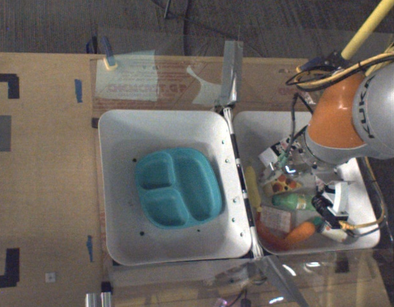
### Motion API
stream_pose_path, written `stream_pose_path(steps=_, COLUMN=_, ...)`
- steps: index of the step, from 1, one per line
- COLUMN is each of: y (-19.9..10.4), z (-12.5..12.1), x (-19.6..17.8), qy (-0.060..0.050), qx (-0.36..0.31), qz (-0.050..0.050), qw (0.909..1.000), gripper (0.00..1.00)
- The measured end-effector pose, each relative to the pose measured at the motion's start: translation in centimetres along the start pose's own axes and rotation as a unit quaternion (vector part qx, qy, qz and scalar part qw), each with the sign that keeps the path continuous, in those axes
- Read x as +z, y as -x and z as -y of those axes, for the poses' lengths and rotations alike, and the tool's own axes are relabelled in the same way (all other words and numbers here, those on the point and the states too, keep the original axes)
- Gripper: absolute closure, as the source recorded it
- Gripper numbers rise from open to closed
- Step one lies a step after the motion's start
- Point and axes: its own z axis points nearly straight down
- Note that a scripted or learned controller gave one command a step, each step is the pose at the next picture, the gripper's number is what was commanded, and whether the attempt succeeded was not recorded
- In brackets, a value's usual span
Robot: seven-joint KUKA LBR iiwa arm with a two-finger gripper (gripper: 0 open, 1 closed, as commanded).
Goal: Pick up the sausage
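Over the right bin (370,235) the grey KUKA arm (350,117) reaches in from the right, its orange band sitting above the wrist. The gripper (288,166) hangs low among the toys near the bin's middle, but the wrist and its cabling cover the tip, so I cannot tell whether it is spread or pressed together, nor whether anything is pinched in it. Just below it lie a small yellow-and-red toy (281,185), a green vegetable-shaped toy (291,201) and an orange carrot (299,233), close together. A yellow banana (252,187) lies along the bin's left wall. The sausage appears to be the reddish curved piece (268,236) at the bin's lower left corner, partly under a pale packet (276,220); this reading is uncertain. It lies apart from the gripper. A teal divided tray (178,187) rests in the left bin (120,133).
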Motion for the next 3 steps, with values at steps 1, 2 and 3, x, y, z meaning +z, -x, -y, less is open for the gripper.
stream_pose_path(steps=1, y=3.1, z=-2.9, x=0.5, qy=0.004, qx=-0.011, qz=0.001, qw=0.9999, gripper=0.00)
stream_pose_path(steps=2, y=2.1, z=-1.3, x=0.5, qy=0.004, qx=-0.121, qz=0.003, qw=0.9927, gripper=0.00)
stream_pose_path(steps=3, y=2.2, z=-1.4, x=-0.6, qy=0.006, qx=-0.120, qz=0.004, qw=0.9928, gripper=1.00)
